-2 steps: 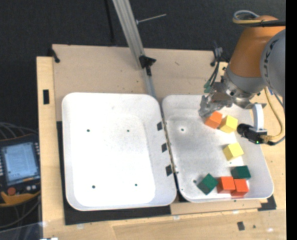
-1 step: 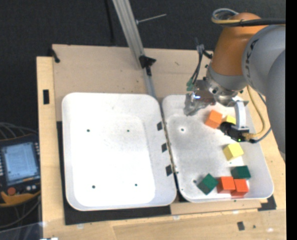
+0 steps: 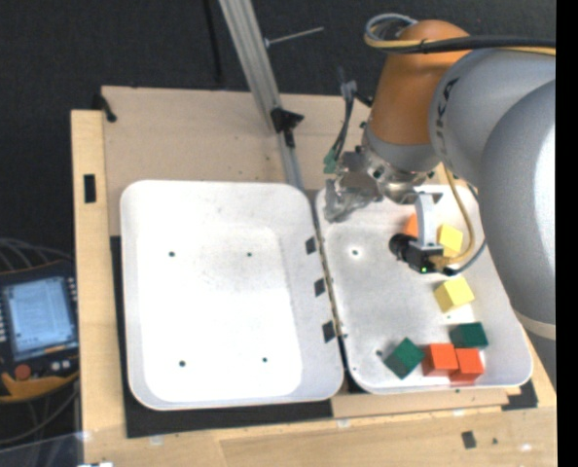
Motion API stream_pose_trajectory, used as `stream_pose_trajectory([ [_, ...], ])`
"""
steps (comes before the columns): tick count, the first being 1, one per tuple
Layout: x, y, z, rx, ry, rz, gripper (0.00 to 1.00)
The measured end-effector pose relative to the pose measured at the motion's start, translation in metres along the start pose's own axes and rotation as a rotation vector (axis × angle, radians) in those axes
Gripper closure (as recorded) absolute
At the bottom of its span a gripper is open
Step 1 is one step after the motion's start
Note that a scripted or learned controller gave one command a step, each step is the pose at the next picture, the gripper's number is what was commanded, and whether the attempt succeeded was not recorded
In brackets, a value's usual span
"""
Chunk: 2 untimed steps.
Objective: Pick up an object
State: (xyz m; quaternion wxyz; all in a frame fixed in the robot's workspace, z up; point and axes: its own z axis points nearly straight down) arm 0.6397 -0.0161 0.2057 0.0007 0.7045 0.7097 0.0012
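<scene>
Overhead, the pincer (image 3: 345, 195) hung at the right bin's (image 3: 367, 270) far left corner, its grip state impossible to tell. Blocks lay well apart from it: yellow block (image 3: 451, 238), second yellow block (image 3: 453, 294), green block (image 3: 402, 357), orange block (image 3: 442, 358). A good pick probably required centring over one isolated block. Both bins rested on a wooden bench (image 3: 201, 134).

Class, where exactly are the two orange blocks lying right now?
The two orange blocks sit side by side near the front edge of the right bin, between two green blocks.
</scene>
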Motion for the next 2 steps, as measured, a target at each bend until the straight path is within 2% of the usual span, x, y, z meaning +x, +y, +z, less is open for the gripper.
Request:
stream_pose_trajectory([
  [1,0.053,-0.01,-0.003,0.003,0.001,0.0,1.0],
  [2,0.101,-0.004,-0.02,0.0,0.001,0.0,1.0],
])
